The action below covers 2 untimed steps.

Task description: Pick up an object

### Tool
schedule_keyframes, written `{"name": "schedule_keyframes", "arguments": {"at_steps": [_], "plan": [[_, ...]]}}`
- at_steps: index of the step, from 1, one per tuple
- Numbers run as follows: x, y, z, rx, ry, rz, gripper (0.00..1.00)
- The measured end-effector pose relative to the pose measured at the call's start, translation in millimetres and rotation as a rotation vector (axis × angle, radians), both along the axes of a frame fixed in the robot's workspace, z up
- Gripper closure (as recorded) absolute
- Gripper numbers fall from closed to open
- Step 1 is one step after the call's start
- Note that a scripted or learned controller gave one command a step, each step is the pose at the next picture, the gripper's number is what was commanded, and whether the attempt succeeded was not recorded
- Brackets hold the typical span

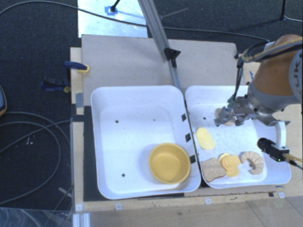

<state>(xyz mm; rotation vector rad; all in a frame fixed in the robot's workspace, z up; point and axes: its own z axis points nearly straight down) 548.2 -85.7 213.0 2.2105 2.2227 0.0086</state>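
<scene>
My gripper (226, 117) hangs low over the upper middle of the right bin (208, 96), reaching in from the right. A small tan piece (220, 112) lies right under its tip, partly hidden. Below it rest a pale yellow oval chip (205, 138), a slice of toast (212, 169), a yellow ridged piece (230, 165) and a beige croissant-shaped piece (253, 161). A yellow bowl (169, 162) sits in the lower right of the left bin (118, 103).
A slanted metal pole (158, 27) crosses above the bench and ends near the bins' shared top corner. A black camera module (271, 149) hangs off the wrist over the right bin's right side. Blue and yellow clamps (71, 74) sit at the bench's left edge.
</scene>
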Motion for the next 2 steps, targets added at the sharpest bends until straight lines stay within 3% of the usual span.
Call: {"name": "schedule_keyframes", "arguments": {"at_steps": [1,2], "plan": [[2,0,42,0.0,0.002,0.0,1.0],[-13,42,37,0.002,0.008,0.004,1.0]]}}
